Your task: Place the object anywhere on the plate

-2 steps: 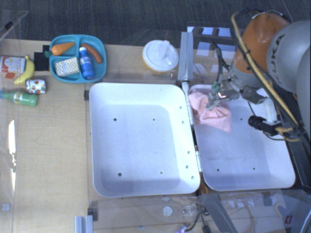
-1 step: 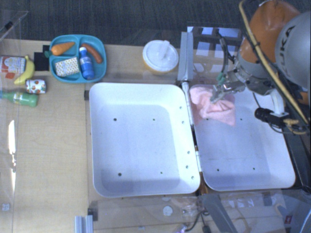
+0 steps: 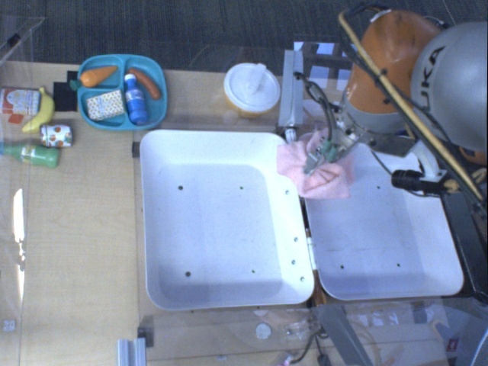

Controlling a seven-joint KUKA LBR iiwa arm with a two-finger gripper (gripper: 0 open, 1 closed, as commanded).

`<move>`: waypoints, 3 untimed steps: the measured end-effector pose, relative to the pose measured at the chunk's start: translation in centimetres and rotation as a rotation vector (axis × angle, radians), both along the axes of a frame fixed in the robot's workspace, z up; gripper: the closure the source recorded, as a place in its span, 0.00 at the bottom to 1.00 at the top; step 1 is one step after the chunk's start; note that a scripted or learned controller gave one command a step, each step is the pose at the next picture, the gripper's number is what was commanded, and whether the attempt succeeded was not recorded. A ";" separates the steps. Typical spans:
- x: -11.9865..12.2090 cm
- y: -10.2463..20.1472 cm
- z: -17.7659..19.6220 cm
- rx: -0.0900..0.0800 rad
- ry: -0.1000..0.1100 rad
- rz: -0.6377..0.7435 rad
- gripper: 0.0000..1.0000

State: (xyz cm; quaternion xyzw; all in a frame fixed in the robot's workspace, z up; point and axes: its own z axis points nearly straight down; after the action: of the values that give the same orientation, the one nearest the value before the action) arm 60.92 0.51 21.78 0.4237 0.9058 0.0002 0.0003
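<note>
A pink plate (image 3: 329, 181) lies in the far left corner of the right bin (image 3: 396, 235), its edge reaching over the rim between the two bins. It looks crumpled or tilted. My gripper (image 3: 322, 157) hangs low right over the plate's middle, with the arm coming in from the right. A small greenish thing (image 3: 315, 161) shows at the gripper's tip against the pink. Whether it is held or resting on the plate is hidden by the wrist and cables.
The left bin (image 3: 221, 219) lies beside the plate. Behind the bins stand a white lidded cup (image 3: 252, 88) and a blue divided tray (image 3: 122, 91) of toy food. A banana (image 3: 42, 111), a small can (image 3: 56, 135) and a green bottle (image 3: 32, 155) sit at the far left.
</note>
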 end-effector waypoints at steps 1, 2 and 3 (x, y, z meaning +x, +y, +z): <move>-3.0 4.7 1.0 0.001 -0.001 0.402 1.00; -4.9 9.8 0.6 0.001 -0.001 0.804 1.00; -8.2 13.6 0.5 0.001 0.000 0.880 1.00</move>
State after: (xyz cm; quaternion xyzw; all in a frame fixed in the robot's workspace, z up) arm 52.69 14.11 22.32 -0.0023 1.0000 0.0008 0.0000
